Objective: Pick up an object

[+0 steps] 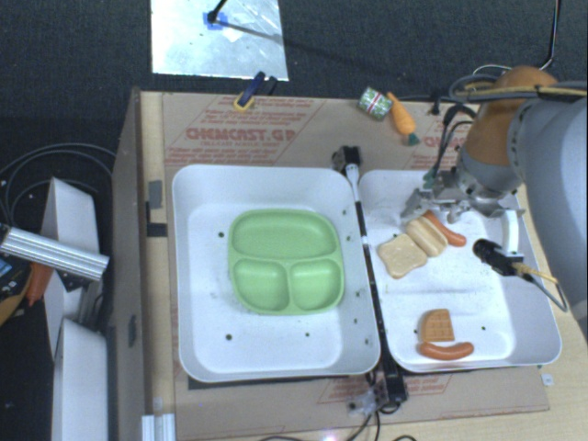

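Note:
The right bin [533,333] holds several toy foods. A tan bread slice [401,254] lies near its left wall, with a small bun [425,236] and an orange-red sausage [447,231] just to its right. A waffle piece [436,323] and a second sausage [447,349] lie near the front. My gripper [435,206] hangs low at the back of this bin, directly behind the bun and the first sausage, very close to them. Nothing is visibly held.
A green divided plate [285,261] sits in the left bin [197,338]. Behind the bins, on the cardboard, lie a small green can [375,102], a toy carrot [402,118] and a blue and yellow clip [254,90]. The arm [542,145] covers the right bin's back right corner.

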Robot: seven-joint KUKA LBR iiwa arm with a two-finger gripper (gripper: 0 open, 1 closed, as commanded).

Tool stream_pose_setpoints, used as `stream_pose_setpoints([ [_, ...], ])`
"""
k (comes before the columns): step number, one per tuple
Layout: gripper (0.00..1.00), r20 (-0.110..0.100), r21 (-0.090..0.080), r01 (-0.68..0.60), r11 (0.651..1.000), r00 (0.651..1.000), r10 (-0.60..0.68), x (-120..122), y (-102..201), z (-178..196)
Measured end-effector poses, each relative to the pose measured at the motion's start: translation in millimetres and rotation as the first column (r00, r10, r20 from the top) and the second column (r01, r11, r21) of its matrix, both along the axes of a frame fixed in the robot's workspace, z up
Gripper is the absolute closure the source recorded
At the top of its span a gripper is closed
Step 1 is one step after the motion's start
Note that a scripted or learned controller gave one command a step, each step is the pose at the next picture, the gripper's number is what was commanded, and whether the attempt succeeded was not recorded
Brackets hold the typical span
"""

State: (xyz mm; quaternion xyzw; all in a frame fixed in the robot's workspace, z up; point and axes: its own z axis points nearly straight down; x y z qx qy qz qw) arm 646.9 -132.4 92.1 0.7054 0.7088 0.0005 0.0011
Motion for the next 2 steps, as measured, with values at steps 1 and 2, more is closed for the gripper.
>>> stream_pose_setpoints([
  [1,0.0,0.0,0.0,0.0,1.0,1.0,0.0,-3.2,8.3,-7.2],
  [2,1.0,0.003,-0.002,-0.005,1.0,1.0,0.005,-2.1,7.9,4.1],
])
